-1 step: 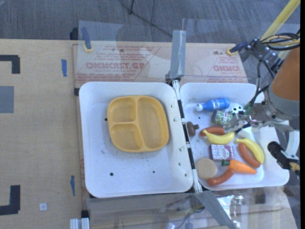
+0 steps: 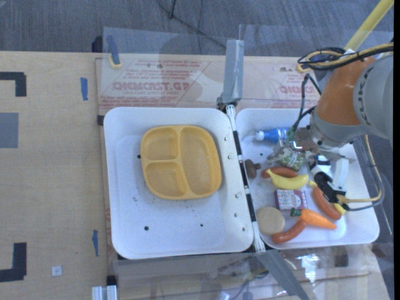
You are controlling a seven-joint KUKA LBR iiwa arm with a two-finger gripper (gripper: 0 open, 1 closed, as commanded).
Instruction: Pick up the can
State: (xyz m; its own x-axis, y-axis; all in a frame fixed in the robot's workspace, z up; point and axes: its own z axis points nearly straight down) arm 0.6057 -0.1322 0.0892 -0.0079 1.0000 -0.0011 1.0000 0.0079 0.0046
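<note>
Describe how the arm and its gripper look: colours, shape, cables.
The arm is rounded and grey, with a broad orange band above the wrist. Black and yellow cables loop over the top of it, and a yellow cable runs off by the bin's right side. The gripper end is a cluster of dark and metallic parts with white pieces beside it; finer detail is unclear.

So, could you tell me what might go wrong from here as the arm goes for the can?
The gripper is low over a crowded right bin. The banana, the sausage and the water bottle lie close by, so the fingers might catch one of those instead. I cannot clearly pick out the can beneath the wrist, so a miss seems quite possible.
</note>
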